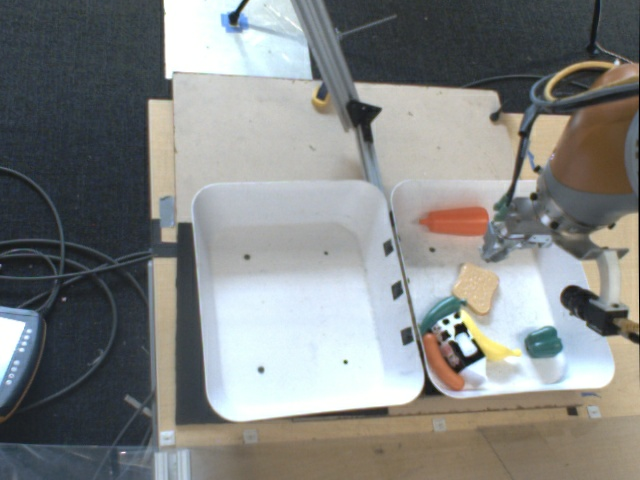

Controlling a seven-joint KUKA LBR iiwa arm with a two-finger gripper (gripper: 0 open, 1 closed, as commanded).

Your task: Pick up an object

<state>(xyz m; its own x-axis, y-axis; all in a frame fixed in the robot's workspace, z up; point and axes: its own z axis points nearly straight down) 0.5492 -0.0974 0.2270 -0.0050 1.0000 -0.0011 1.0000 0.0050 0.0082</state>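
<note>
Hovering: hand (pixel 503 238) beside orange carrot (pixel 455 221), right-centre of frame; grip state impossible to tell. Next: probably descending onto carrot, closing.

My arm (pixel 600 158) is cut off by the right edge, so its base and upper links cannot be seen. My gripper (pixel 500 240) shows as a small metallic cluster, too small to read how it stands. The right bin (pixel 590 373) has its far right corner covered by my arm. The pile (pixel 460 346) at that bin's near left corner overlaps itself; I cannot identify the black-and-white item. A tablet (pixel 12 353) is cut by the left edge
</note>
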